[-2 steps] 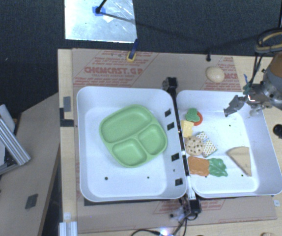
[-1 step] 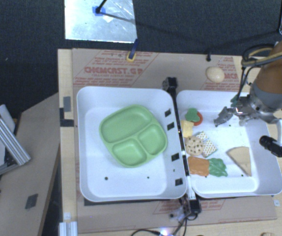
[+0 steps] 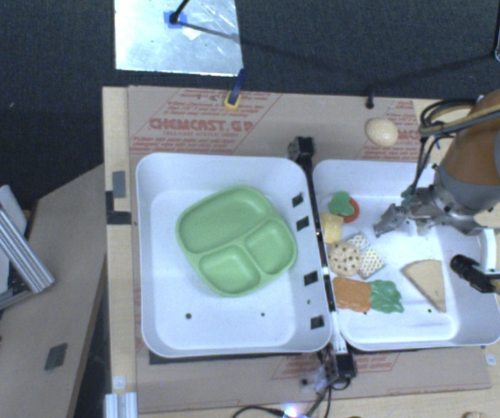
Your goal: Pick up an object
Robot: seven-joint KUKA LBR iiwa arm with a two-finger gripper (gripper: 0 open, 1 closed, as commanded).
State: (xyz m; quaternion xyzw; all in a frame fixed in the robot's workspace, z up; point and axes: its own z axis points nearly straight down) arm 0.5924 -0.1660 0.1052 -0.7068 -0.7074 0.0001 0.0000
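Dark carpet surrounds the bench (image 3: 233, 120), two white bins side by side on it. Away to the gripper's left sits the left bin (image 3: 158, 233) with a green divided plate (image 3: 237, 239). Right bin (image 3: 472, 320) is where the action is: the gripper (image 3: 392, 222) hovers low over bare floor, nothing between its fingers; how far they're spread, I can't tell. Closest target looks like the cookie (image 3: 344, 257), just down-left of the tool. Tan wedge (image 3: 429, 281) lies down-right, long axis running away from it. Strawberry toy (image 3: 343, 205) sits left, slightly up.
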